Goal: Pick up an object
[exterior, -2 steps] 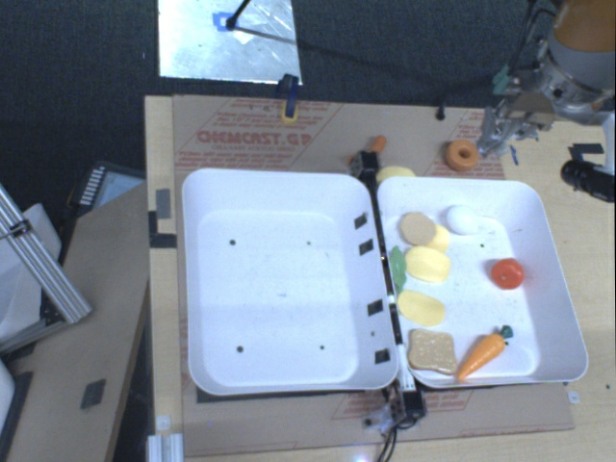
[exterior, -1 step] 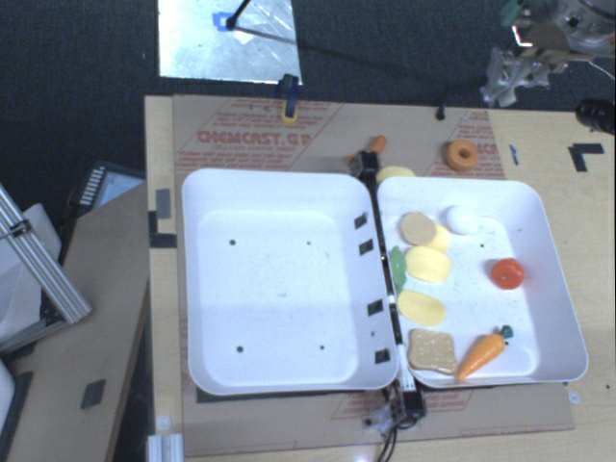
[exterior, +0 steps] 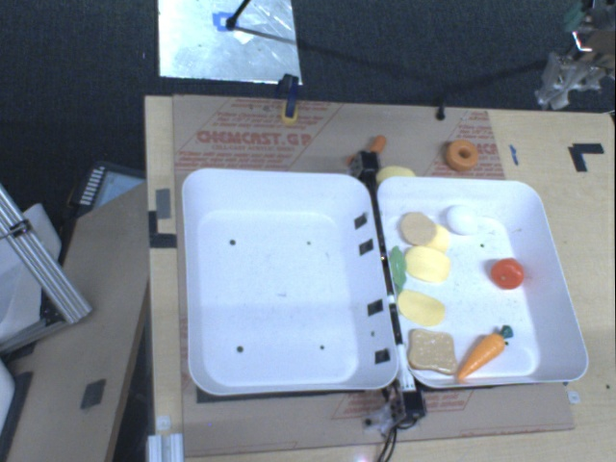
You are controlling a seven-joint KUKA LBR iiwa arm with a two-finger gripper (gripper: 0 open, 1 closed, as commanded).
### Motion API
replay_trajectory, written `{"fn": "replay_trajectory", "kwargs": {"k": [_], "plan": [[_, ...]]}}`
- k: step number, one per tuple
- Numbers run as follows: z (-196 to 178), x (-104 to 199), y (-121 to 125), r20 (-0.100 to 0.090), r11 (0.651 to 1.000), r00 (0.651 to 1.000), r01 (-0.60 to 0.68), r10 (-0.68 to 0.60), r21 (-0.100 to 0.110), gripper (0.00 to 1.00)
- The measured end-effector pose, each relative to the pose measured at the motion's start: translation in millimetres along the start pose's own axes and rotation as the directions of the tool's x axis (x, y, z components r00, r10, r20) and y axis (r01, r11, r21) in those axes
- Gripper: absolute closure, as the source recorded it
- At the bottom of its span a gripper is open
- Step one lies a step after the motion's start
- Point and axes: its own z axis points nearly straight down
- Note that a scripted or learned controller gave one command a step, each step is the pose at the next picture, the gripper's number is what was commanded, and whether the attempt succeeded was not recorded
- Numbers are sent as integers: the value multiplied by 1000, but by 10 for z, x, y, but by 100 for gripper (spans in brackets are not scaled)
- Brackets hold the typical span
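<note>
The right white bin (exterior: pixel 539 210) holds several toy foods: a tan round biscuit (exterior: pixel 418 227), a white egg (exterior: pixel 462 219), two pale yellow pieces (exterior: pixel 428 264) (exterior: pixel 422 307), a red tomato (exterior: pixel 507 273), an orange carrot (exterior: pixel 481 354), a slice of toast (exterior: pixel 432 351) and a thin green piece (exterior: pixel 397 268) against the left wall. My gripper (exterior: pixel 574 73) hangs at the top right corner, beyond the bench's far edge and well away from both bins, with nothing visibly in it.
The left white bin (exterior: pixel 279 287) sits beside the right one. On the board behind the bins lie a brown doughnut (exterior: pixel 462 155), a yellow piece (exterior: pixel 395 174) and a small orange item (exterior: pixel 377 144). A shiny sheet (exterior: pixel 227 27) lies on the floor at top.
</note>
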Motion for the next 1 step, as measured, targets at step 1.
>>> {"fn": "replay_trajectory", "kwargs": {"k": [1], "plan": [[-1170, 106, -1, 0, 1000, 1000, 10, -10, -12, 100]]}}
